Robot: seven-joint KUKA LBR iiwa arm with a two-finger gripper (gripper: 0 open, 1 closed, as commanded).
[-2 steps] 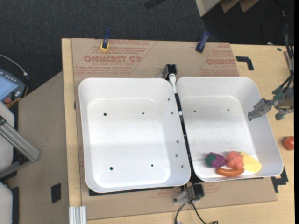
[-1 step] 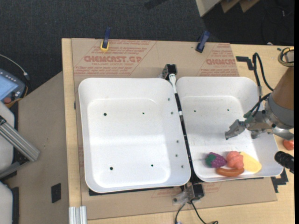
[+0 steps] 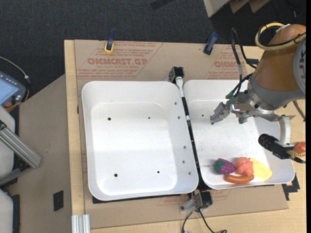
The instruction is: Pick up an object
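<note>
My gripper (image 3: 228,114) hangs over the upper middle of the right bin (image 3: 209,144), and its two fingers stand spread apart with nothing between them. In this bin I count four toys, all together near the front edge: one purple grape bunch (image 3: 224,166), one orange-red fruit (image 3: 244,165), one yellow piece (image 3: 262,171) and one orange sausage (image 3: 238,178) lying in front of them. They touch each other or lie just beside each other, well apart from my gripper. There are two bins; the left bin (image 3: 97,144) is beside the right one.
</note>
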